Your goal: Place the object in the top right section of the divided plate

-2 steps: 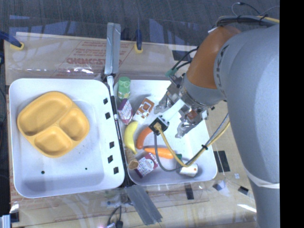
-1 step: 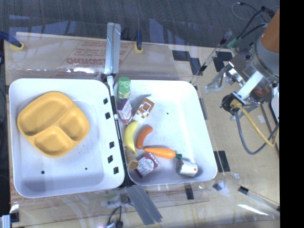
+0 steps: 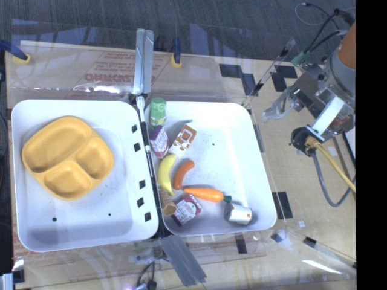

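We see the yellow divided plate point(image 3: 68, 156) in the left bin point(image 3: 36, 228), at the frame's left. The task names no single object; the candidates crowd the left side of the right bin point(image 3: 242, 162): banana point(image 3: 165, 173), sausage point(image 3: 182, 173), carrot point(image 3: 204, 194), green-capped bottle point(image 3: 158, 112) and small cartons. We judge these light, smooth toys; the carrot, lying freest, seems best pinched across its middle. The gripper point(image 3: 284, 104) hangs at the frame's right, outside the bins, and we cannot tell how its jaws stand.
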Available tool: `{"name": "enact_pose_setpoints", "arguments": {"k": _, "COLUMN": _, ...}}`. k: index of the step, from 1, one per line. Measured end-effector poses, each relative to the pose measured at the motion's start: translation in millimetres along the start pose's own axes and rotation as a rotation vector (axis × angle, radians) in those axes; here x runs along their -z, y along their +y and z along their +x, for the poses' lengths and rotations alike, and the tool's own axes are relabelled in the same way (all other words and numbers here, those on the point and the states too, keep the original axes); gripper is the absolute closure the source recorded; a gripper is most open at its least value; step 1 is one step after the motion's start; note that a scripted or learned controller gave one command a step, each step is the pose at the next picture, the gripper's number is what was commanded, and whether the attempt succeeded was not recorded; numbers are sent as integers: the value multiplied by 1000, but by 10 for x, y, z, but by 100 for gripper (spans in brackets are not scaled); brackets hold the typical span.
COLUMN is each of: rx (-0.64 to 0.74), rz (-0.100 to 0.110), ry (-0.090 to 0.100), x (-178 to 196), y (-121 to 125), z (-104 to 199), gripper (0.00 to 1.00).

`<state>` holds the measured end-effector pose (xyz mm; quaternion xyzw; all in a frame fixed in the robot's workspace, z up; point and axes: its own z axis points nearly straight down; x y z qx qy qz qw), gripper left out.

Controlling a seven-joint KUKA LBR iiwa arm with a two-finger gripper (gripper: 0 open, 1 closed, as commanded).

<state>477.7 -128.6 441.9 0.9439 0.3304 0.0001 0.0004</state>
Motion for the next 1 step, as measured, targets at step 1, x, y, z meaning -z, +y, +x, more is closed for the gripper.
{"name": "enact_pose_setpoints", "arguments": {"k": 1, "rx": 11, "rz": 3, "ry": -3, "x": 93, "y": -8, "z": 19, "gripper": 100}}
